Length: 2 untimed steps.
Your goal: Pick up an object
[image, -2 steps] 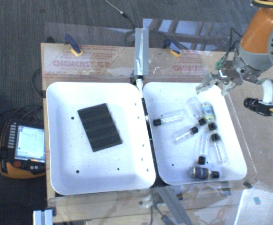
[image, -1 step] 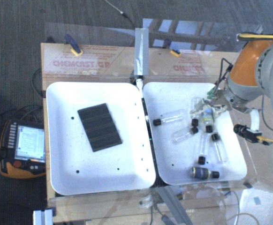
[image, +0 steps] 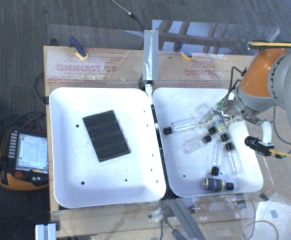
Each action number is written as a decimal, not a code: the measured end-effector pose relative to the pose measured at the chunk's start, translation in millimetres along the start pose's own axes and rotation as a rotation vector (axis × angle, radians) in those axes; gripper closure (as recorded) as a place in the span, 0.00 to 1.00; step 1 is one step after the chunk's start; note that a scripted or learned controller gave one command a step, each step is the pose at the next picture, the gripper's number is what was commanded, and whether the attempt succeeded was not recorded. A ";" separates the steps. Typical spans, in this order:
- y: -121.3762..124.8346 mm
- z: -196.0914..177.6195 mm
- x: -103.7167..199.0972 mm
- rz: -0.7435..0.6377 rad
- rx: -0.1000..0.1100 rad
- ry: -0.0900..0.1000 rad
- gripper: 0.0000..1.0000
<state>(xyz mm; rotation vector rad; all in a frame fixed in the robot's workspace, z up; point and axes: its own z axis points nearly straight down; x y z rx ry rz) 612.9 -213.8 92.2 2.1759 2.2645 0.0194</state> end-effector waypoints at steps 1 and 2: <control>0.6 -8.3 1.2 -0.002 -0.002 -0.002 1.00; 3.6 -120.0 48.5 -0.054 0.010 -0.008 1.00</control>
